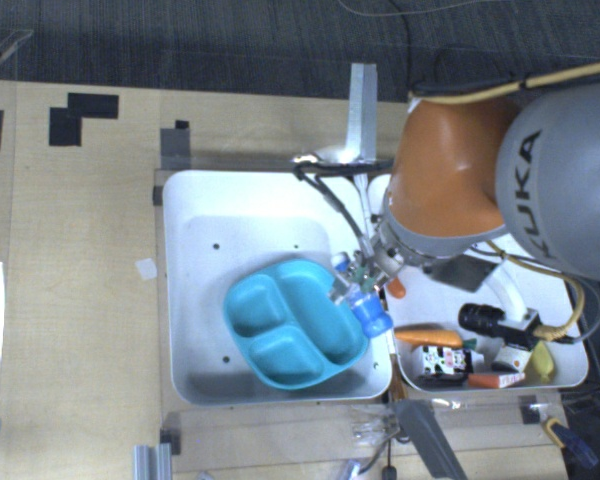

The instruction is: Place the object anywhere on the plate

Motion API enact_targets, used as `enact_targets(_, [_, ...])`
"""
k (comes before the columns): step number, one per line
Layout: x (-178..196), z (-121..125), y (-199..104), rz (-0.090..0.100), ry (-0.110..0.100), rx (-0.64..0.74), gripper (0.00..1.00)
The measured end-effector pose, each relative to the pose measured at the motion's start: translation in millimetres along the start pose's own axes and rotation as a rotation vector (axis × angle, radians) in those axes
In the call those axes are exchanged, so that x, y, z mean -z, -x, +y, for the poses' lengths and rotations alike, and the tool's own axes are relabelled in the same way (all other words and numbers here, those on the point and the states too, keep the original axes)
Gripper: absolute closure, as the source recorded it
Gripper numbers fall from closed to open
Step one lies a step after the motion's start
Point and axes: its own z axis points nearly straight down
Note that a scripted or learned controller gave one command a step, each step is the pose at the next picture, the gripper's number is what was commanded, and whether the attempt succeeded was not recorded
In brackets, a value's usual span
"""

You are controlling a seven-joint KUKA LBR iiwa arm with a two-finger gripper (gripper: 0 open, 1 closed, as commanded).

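A light blue plate (285, 328) with three compartments lies in the left white bin (205, 258), toward its front right. My gripper (354, 280) hangs over the plate's right rim, close to the wall between the two bins. A small blue object (372, 314) sticks out down and to the right from between the fingers, and the gripper is shut on it. The object hangs just above the plate's right edge. The big orange wrist hides much of the right bin's back.
The right bin (570, 373) holds an orange carrot-like piece (430, 336), a dark printed packet (442, 360), a red item (495, 378) and a yellow item (543, 361). A small orange bit (395, 290) lies near the divider. A metal post (362, 108) stands behind the bins.
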Motion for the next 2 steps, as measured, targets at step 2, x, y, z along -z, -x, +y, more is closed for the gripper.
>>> enact_targets(2, [-28, 11, -13, 0.0, 0.0, 0.322, 1.0])
